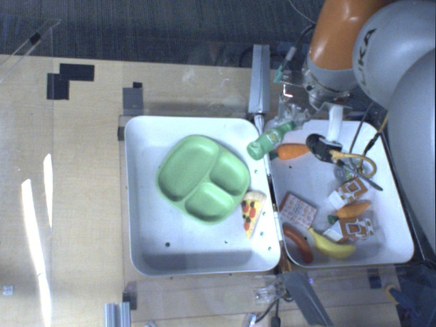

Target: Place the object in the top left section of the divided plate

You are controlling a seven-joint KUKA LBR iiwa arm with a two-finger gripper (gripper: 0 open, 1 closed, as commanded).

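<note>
Wooden bench, two white bins

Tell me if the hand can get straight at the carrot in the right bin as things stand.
Probably yes. The carrot lies bare near the right bin's top edge with nothing lying on it. The green bottle rests close at its left end across the divider, and the hand hangs just above, so the way looks free.

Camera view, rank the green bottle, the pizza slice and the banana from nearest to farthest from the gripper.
Measured from the gripper, at the top of the right bin:
1. Green bottle, lying over the divider between the bins, just below the gripper.
2. Pizza slice, in the left bin beside the green divided plate.
3. Banana, at the right bin's bottom edge.
</note>
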